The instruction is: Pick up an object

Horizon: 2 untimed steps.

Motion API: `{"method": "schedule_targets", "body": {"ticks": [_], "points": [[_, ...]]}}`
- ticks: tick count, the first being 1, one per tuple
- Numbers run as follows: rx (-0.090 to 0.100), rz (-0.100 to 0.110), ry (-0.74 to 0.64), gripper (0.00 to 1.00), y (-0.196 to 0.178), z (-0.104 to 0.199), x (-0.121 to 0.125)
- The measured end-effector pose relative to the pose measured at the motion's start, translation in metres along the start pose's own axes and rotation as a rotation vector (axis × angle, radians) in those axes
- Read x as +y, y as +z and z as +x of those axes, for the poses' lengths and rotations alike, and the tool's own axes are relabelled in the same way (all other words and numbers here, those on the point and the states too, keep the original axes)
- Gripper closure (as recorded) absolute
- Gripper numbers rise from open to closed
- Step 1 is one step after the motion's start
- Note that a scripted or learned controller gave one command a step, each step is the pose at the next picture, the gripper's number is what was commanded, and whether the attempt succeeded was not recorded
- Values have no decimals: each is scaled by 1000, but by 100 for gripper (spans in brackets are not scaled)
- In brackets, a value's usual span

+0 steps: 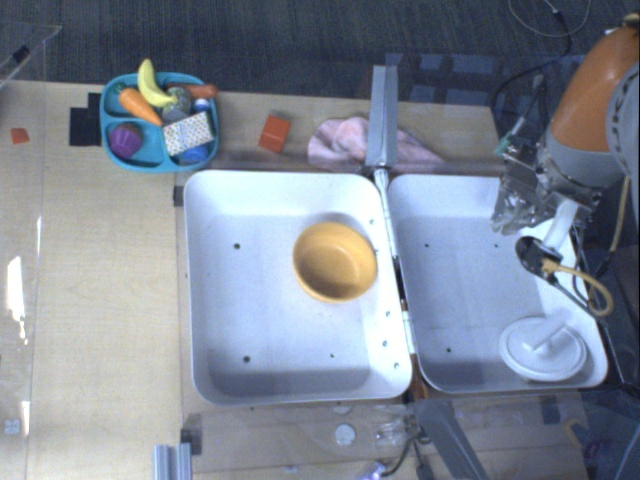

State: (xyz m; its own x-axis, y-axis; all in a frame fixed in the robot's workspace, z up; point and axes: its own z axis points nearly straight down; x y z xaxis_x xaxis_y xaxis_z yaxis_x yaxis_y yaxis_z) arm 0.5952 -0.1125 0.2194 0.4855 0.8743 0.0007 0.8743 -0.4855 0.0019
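Camera view, one yellow bowl (335, 260) in left bin (225, 298), one white lid (543, 349) in right bin (450, 298), gripper (512, 218) state unclear

A single fixed camera is looking down at a slant from above the pale wooden bench (90, 298), far enough back to be taking in both shallow white plastic bins (250, 368) at centre. The grey-and-orange arm (600, 98) is entering from three o'clock; dark carpeted floor (250, 13) is showing at twelve.
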Motion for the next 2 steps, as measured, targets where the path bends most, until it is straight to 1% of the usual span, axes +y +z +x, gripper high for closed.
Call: {"method": "schedule_targets", "body": {"ticks": [1,2], "points": [[0,-5,23,0,-34,-73,9],[0,3,343,0,100,-46,-70]]}}
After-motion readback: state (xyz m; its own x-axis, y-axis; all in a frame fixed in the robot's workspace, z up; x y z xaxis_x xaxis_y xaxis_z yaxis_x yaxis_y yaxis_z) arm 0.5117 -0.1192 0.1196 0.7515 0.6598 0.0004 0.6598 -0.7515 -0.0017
